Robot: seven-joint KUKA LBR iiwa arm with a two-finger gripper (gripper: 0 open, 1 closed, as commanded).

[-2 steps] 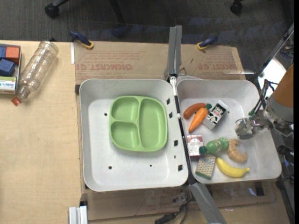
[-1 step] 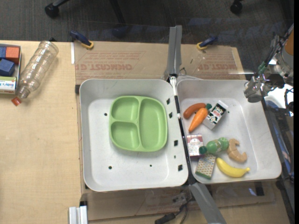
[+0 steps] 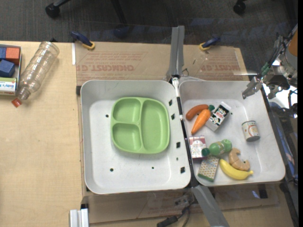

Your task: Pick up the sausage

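Just one camera here, mounted up high over the counter [image 3: 42, 141] and tilted down at a slant, so the far edge and some carpet [image 3: 142, 8] with chair legs show along the top. It sits far enough back to fit both white bins, left bin [image 3: 94, 174] and right bin [image 3: 270, 160], side by side in frame.

Sausage [image 3: 196, 111] beside carrot [image 3: 201, 120] in right bin [image 3: 265, 126]; green plate [image 3: 141, 125] in left bin [image 3: 94, 141]

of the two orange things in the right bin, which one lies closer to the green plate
The sausage, the curved reddish-orange one; the pointed carrot lies just beside it, toward the milk carton.
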